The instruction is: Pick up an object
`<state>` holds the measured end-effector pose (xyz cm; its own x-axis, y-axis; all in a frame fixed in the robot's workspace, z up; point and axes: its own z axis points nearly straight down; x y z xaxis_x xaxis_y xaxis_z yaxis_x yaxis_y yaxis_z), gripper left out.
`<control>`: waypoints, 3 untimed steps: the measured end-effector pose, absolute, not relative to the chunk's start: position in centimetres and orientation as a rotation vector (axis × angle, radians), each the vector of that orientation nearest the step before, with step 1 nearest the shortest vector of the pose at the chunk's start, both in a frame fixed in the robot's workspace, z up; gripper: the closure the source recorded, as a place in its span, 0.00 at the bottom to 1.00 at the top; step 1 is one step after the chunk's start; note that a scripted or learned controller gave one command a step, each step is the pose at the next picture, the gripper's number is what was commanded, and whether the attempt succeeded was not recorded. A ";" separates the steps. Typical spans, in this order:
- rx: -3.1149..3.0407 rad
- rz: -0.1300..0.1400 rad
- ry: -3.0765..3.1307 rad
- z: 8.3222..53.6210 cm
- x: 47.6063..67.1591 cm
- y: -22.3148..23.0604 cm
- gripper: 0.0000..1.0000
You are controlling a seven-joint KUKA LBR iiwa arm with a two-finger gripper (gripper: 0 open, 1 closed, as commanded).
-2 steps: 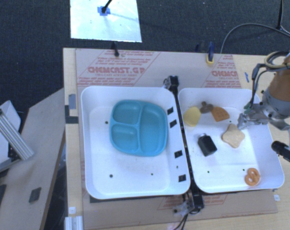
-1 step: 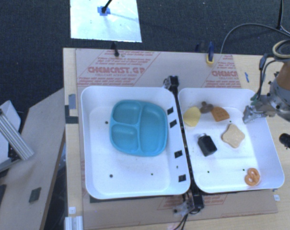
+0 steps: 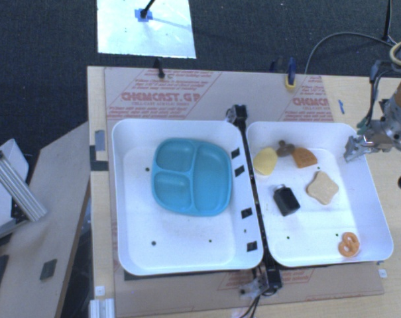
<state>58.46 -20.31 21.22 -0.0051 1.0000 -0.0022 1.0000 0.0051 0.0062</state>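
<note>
At the right edge of the right bin, my gripper sits above the rim, well clear of every object inside. The view is too small and blurred there to show the finger spacing, so I cannot tell whether it is wide or narrow. Nothing is visible between the fingertips.

Candidate objects, all in the right bin:
- A pale yellow lemon-shaped piece near the divider, at the far end.
- A small brown item touching or just beside it; I cannot tell which.
- An orange wedge just beside that.
- A toast-shaped slice near the middle, the object nearest my gripper.
- A black block beside the toast, toward the divider.
- A pretzel alone in the near right corner.

The left bin holds a blue divided plate.

Status, as a judgement: the pick is not yet done. No object is lifted or held; all lie flat on the bin floor. What is left is the whole sequence: choosing a target, travelling over it, descending, closing, and lifting. The toast slice and the pretzel stand apart from their neighbours and look the easier targets.
</note>
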 end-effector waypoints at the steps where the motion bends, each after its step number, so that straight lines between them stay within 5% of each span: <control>1: 2.211 0.005 2.223 26.6 57.6 -20.3 1.00; 3: 2.211 0.003 2.232 27.2 55.9 -10.3 1.00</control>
